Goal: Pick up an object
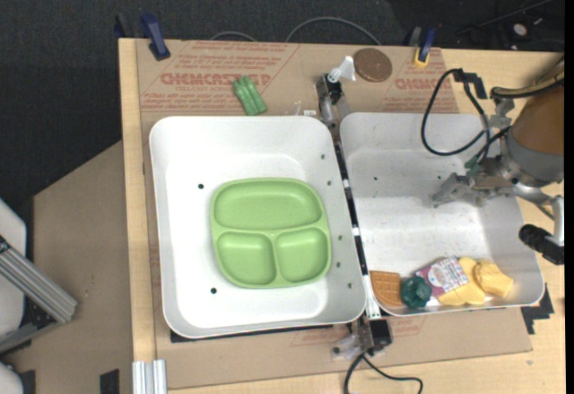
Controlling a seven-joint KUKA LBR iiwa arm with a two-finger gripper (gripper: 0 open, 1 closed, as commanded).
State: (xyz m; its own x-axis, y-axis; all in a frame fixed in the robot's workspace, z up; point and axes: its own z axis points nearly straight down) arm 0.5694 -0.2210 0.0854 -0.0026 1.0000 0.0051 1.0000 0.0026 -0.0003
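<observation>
- The grey two-finger tool (446, 193) hangs over the right shallow white bin (395, 150); how far open it is, I cannot tell.
- Candidate toys, including a yellow block (493, 279) and a teal lump (415, 293), crowd that bin's near edge, probably awkward to reach.
- A green divided plastic plate (269, 232) fills the left bin.

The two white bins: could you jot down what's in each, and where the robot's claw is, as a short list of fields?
left bin: one green divided plate, three compartments
right bin: small items heaped at its near edge
items: waffle-like brown piece, dark teal piece, pink-labelled packet, yellow pieces
gripper: over the right bin's middle, apart from the heap
outside the bins: green object on the bench
</observation>
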